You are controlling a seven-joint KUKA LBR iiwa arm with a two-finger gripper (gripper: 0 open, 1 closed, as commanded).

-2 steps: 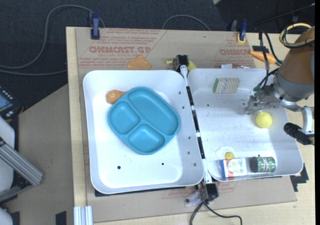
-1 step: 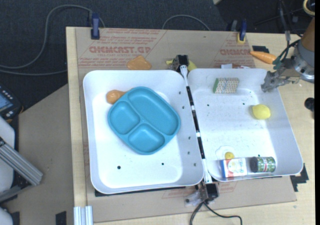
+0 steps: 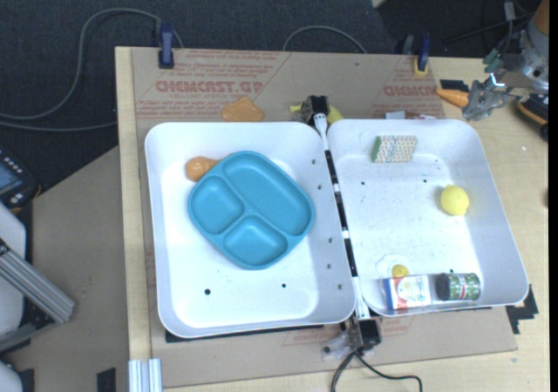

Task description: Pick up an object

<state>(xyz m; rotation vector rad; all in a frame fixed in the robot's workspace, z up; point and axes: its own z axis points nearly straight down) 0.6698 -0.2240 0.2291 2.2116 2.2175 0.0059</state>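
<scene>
a: what could go wrong from here?

b: the gripper [image 3: 485, 99] hangs past the far right corner of the right bin [image 3: 501, 233], off over the bench, so any pick needs a long reach back in. i'd worry most about the yellow ball [image 3: 453, 200] near the bin's right wall: it looks round and smooth, and it would likely roll away if the fingers came down off centre

a: and the other things?

b: the small bottle [image 3: 433, 288] lies on its side against the near wall of that bin, so the wall could block one finger. the sponge [image 3: 394, 149] sits near the far wall, flat and probably easy. in the left bin [image 3: 170, 207] the blue divided plate [image 3: 251, 208] is wide and low, hard for a pincer to span, and an orange piece [image 3: 199, 167] touches its far left edge

a: how is the arm posed?

b: just its wrist end shows at the bench's far right corner, tool aimed left and down

a: is the pincer open?

b: i cannot tell, it's too small and cluttered; i see nothing held in it
</scene>
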